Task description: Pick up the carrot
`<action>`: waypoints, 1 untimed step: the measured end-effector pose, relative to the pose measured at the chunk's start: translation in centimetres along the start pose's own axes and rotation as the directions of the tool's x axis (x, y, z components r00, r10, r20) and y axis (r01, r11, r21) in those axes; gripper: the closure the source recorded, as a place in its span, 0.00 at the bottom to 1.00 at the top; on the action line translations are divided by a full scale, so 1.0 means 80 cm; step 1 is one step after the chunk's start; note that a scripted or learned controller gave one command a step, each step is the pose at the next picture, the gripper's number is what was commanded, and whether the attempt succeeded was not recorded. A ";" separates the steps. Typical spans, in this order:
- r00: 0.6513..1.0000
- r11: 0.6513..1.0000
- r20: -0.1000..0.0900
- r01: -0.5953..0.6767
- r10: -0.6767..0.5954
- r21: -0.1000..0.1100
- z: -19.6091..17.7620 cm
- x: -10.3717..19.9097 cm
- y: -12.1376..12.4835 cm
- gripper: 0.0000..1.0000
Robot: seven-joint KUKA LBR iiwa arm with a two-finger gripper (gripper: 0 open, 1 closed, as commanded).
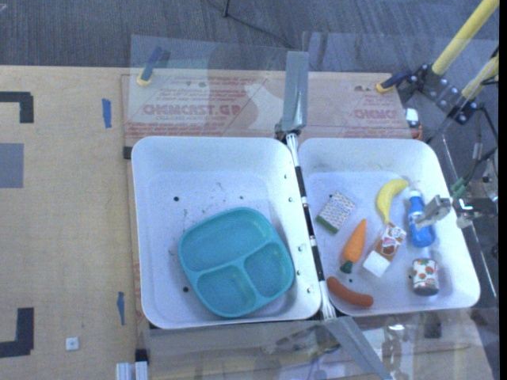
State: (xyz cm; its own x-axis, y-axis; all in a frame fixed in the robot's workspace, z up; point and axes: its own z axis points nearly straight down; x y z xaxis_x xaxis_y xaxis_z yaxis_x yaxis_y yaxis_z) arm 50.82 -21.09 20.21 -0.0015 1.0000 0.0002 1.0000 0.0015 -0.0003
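The carrot (355, 244) is orange with a green stub at its lower end. It lies at a slant in the middle of the right bin (451, 291), free of the gripper. A checkered box (337, 211) lies up and to its left, a small red and white carton (388, 242) on its right, and a white cube (375, 264) just below that. Grey metal parts of my gripper (448, 207) reach in from the right edge, over the blue bottle (417, 218), well to the right of the carrot.
The right bin also holds a banana (388, 196), a red sausage (349, 293) near the front wall and a patterned can (425, 276). A teal divided plate (236, 262) lies in the left bin (158, 172). Yellow poles (467, 26) stand at the back right.
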 end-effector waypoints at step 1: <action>0.983 0.983 0.005 0.186 -0.186 -0.008 0.091 0.054 -0.007 0.00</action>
State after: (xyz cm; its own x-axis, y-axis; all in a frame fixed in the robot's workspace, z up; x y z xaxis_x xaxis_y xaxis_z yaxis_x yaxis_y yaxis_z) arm 50.26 -16.73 12.93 -0.1873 0.9823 -0.0046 0.9823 0.1873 0.0078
